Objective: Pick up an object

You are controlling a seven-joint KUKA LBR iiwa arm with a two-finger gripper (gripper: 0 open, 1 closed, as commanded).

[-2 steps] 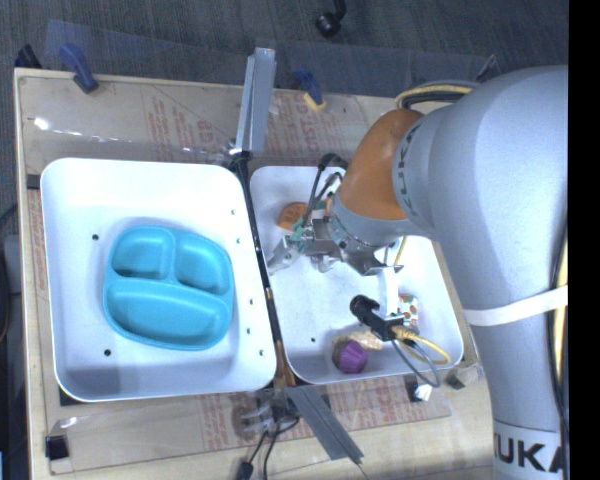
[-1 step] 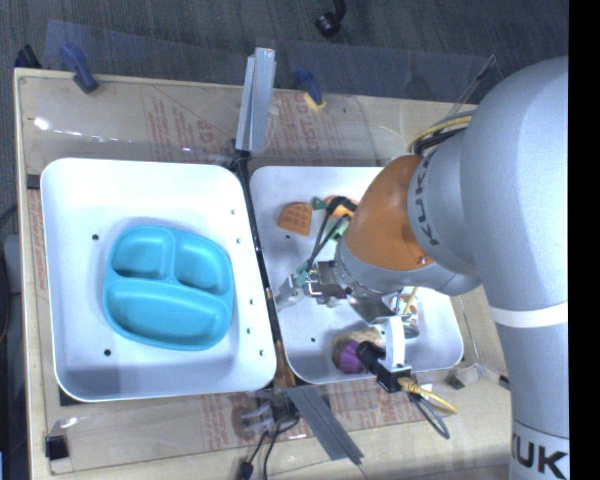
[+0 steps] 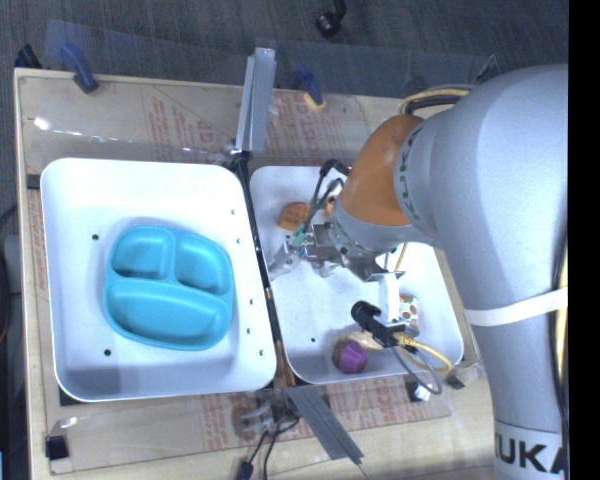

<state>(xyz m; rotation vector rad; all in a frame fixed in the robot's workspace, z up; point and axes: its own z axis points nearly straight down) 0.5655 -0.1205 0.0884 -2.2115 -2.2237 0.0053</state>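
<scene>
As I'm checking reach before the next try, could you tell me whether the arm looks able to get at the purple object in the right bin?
Probably yes: the purple object lies uncovered near the right bin's front edge, just below the arm. A black fitting and cable beside it could crowd the approach.

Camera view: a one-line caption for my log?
Arm reaches into right bin near purple object; blue divided tray in left bin.

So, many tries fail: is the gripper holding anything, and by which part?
Cannot be told: the gripper is low in the right bin, its tip too small to read.
</scene>
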